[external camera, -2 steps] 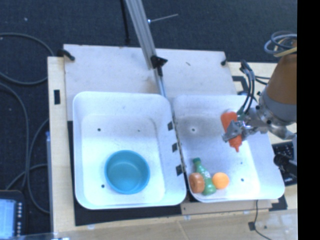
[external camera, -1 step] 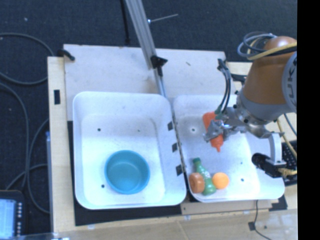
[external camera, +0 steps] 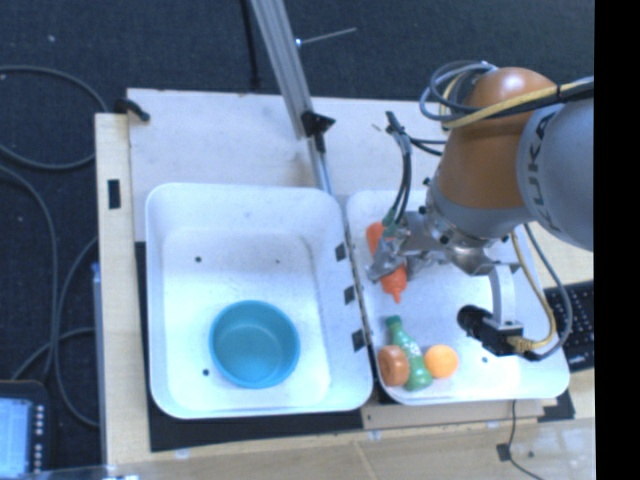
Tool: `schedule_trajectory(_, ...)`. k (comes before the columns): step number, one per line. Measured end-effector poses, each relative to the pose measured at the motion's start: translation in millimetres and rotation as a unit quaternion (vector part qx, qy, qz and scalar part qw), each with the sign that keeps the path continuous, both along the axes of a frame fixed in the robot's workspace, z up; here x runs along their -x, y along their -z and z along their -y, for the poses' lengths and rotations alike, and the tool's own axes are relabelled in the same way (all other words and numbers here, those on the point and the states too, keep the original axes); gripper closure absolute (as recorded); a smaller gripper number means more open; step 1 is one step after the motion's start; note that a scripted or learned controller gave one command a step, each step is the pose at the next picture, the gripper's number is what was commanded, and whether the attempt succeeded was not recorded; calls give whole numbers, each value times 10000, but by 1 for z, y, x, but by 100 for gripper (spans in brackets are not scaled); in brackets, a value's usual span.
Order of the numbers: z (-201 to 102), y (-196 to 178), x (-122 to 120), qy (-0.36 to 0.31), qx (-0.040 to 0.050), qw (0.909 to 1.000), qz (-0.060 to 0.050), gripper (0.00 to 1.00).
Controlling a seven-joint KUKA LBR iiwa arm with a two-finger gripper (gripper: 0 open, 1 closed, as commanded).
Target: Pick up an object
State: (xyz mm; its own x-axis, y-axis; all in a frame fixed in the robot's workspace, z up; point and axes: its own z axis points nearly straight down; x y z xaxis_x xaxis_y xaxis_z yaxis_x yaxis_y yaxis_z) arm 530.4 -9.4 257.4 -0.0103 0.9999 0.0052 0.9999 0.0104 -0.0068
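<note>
My gripper (external camera: 388,260) hangs over the left side of the right bin (external camera: 520,373), close to the wall between the two bins. An orange carrot-shaped toy (external camera: 396,284) sits between its fingers, with orange showing above and below them, so the gripper is shut on it. I cannot tell whether the toy is lifted off the bin floor. At the front of the same bin lie a green bottle-shaped toy (external camera: 407,352), a reddish-brown ball (external camera: 392,366) and an orange ball (external camera: 441,360), huddled together.
The left bin (external camera: 175,268) holds a blue bowl (external camera: 255,343) near its front. A slanted metal pole (external camera: 285,63) rises behind the bins. Cables and a black connector (external camera: 490,330) hang from the arm over the right bin.
</note>
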Motion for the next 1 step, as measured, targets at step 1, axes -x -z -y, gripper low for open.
schedule_trajectory(1,-53,-5,-5,0,13,10000,39,100)
